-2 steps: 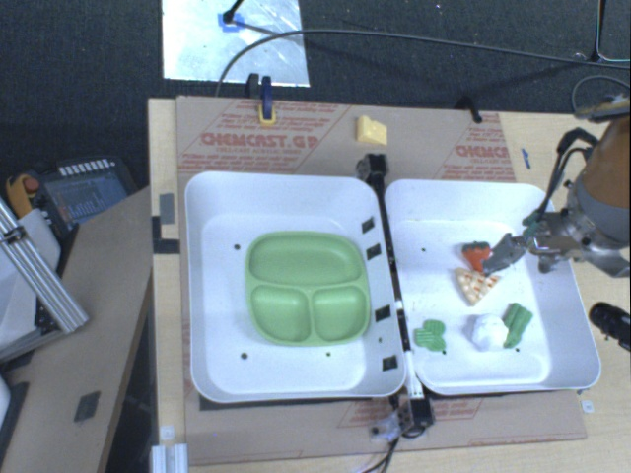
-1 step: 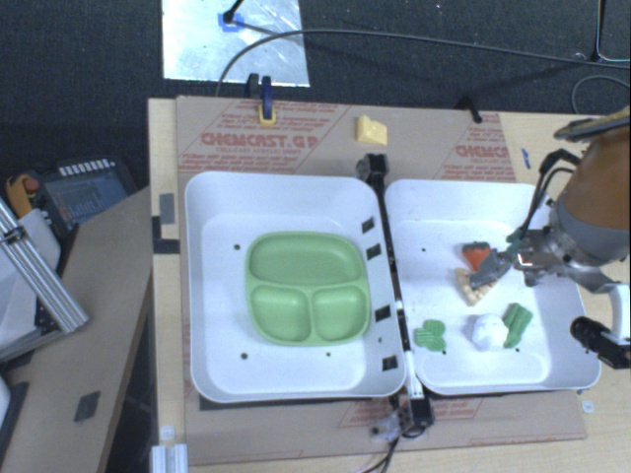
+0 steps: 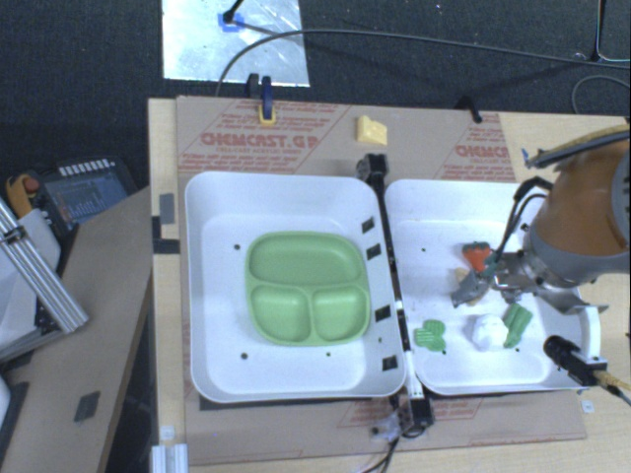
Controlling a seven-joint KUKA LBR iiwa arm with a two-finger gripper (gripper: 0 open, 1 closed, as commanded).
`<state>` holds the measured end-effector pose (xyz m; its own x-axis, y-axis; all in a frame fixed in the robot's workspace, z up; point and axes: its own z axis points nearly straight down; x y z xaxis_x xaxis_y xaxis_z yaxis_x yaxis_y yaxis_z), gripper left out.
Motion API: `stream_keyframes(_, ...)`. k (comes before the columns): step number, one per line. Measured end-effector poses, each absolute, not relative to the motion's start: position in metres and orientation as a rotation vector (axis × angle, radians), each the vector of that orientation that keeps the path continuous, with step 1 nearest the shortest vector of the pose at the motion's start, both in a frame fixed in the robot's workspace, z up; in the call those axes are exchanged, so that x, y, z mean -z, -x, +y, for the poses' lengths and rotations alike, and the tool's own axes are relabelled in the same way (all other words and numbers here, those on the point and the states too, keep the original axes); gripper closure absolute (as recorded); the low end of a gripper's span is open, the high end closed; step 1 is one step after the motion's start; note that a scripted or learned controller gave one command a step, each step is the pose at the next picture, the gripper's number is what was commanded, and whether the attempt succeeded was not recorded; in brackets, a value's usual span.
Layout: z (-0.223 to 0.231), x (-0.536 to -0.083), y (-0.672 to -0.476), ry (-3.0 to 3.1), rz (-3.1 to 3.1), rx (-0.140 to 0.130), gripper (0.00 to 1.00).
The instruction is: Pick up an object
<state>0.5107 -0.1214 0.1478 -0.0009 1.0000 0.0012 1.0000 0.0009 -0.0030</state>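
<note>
The right bin (image 3: 434, 220) holds several small objects. An orange and red piece (image 3: 476, 255) lies near its middle. A green piece (image 3: 430, 336) sits near the front left corner, with a white lump (image 3: 485, 331) to its right and another green piece (image 3: 517, 325) beside that. My gripper (image 3: 470, 290) hangs low over the right bin, just below the orange piece and above the white lump. I see nothing clearly held in it. The arm's grey wrist hides part of the bin's right side.
The left bin (image 3: 212, 264) carries a green divided plate (image 3: 307, 288). A black divider (image 3: 383, 254) runs between the bins. A yellow block (image 3: 372, 129) lies on the cardboard behind them. A black part (image 3: 570, 357) of the arm overhangs the right bin's front right corner.
</note>
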Motion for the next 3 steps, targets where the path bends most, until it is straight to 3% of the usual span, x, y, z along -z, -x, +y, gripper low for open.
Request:
stream_keyframes(1, -0.117, -0.087, -0.515, 2.217, -2.22, -0.002, 0.0)
stream_keyframes(2, -0.118, -0.1, -0.516, 2.222, -2.223, 0.001, 1.0)
stream_keyframes(3, -0.118, -0.143, -0.515, 2.221, -2.227, 0.004, 1.0)
